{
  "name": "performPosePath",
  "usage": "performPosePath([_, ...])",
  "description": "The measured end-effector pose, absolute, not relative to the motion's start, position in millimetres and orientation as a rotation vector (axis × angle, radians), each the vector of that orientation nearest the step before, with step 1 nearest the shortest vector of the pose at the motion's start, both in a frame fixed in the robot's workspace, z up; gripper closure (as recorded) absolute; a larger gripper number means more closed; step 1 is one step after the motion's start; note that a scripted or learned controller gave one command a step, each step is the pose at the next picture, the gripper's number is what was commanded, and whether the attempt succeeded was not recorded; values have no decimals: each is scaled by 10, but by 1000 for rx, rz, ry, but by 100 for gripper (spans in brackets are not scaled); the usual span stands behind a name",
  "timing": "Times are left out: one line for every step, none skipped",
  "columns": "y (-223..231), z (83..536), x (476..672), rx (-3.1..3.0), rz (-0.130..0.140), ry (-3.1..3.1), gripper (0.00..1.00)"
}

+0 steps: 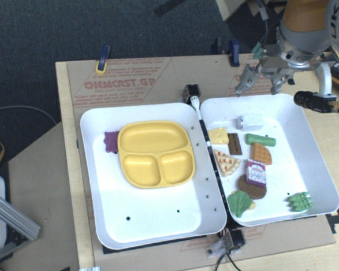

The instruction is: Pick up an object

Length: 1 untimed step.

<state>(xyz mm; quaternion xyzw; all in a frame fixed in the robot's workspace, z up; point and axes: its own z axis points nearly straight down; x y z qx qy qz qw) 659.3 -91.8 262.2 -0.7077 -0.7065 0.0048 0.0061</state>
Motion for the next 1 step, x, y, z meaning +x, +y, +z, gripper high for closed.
performPosePath([-915,2710,6613,-2220,1,-2221,0])
